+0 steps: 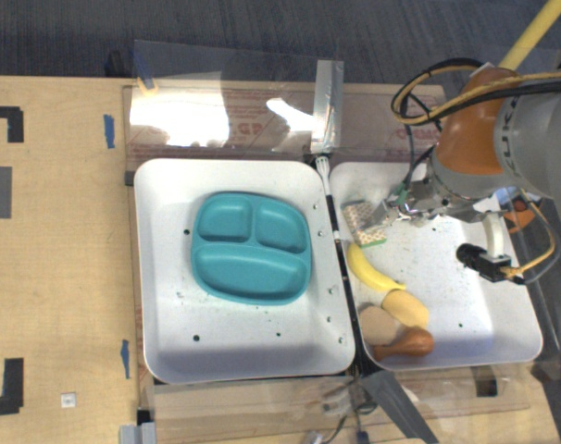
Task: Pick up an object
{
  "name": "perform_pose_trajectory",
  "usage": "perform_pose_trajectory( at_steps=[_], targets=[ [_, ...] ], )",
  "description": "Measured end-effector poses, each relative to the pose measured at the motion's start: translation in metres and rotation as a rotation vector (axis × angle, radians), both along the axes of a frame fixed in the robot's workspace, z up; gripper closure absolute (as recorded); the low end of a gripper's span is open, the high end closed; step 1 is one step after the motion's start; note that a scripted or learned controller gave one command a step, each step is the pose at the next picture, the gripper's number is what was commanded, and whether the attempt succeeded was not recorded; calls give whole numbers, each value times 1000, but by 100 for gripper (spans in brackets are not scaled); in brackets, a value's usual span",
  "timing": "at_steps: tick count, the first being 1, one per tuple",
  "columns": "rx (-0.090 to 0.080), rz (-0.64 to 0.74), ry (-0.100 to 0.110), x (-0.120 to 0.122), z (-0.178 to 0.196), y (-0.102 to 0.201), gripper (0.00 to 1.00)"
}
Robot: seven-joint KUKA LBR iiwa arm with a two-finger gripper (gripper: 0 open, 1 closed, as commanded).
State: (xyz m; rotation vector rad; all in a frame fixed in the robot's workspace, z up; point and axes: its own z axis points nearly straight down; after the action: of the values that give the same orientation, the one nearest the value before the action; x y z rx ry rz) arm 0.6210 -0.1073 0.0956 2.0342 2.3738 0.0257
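Two shallow white bins sit side by side on a wooden bench (49, 276). The left bin (160, 331) holds a teal divided tray (253, 248), lying flat near the bin's centre, with three compartments facing up. The right bin (466, 317) holds several small items grouped along its left wall and near corner. A yellow banana (371, 274) lies at a slant, running from beside the dividing wall toward the near edge. Its lower end meets a yellow-tan rounded piece (408, 309). Just below that lie a pale beige rounded item (378, 325) and an orange-brown one (408, 342), touching each other at the bin's near edge. A small patterned packet (366, 225) lies above the banana's upper end, close to the dividing wall. The grey arm (530, 146) with its orange band (470, 141) enters from the right and reaches over the far part of the right bin. The gripper (405, 202) is positioned just to the right of the patterned packet, low over the bin floor. Whether the claw is wide or narrow cannot be told from this view; metal parts and cables crowd the tip. No item is seen between its fingers. A black cable fitting (479, 259) hangs over the bin floor right of the banana. A clear plastic sheet (225, 109) stands behind both bins.
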Motion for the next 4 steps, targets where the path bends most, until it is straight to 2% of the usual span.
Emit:
perform_pose_trajectory(
  at_steps=[1,2,3,4],
  targets=[
    [9,207,35,8,-6,-47,0],
    [3,272,75,34,32,-21,0],
    [2,-15,17,16,-4,-22,0],
    [-7,88,3,-10,-3,8,0]
  ],
)
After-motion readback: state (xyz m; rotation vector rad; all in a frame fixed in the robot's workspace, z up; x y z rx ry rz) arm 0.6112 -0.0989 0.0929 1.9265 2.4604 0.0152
